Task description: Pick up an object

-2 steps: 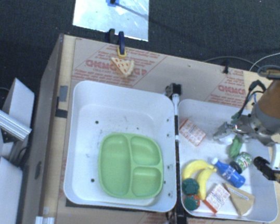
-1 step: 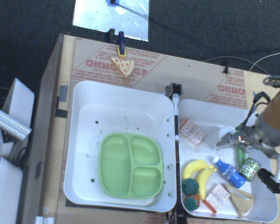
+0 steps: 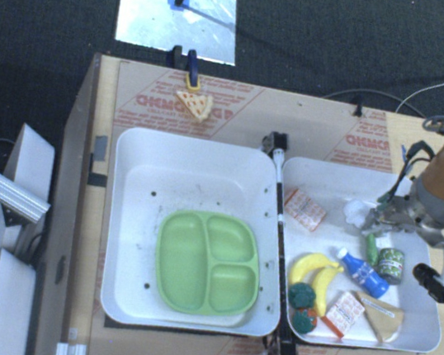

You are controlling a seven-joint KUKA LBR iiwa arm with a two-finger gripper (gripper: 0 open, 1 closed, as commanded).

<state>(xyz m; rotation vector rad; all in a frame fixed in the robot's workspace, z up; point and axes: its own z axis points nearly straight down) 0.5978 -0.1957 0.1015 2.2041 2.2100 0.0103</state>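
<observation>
Claw point(image 3: 384, 217) sits low in the right white bin point(image 3: 429, 335), grip state unreadable, at 12 o'clock of the green-labelled can point(image 3: 390, 264) and blue plastic bottle point(image 3: 364, 274).

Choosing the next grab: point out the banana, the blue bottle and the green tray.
banana point(image 3: 315, 273), camera view, middle of the peel.
blue bottle point(image 3: 364, 274), camera view, middle of its body.
green tray point(image 3: 178, 270), camera view, floor of its large compartment.
</observation>
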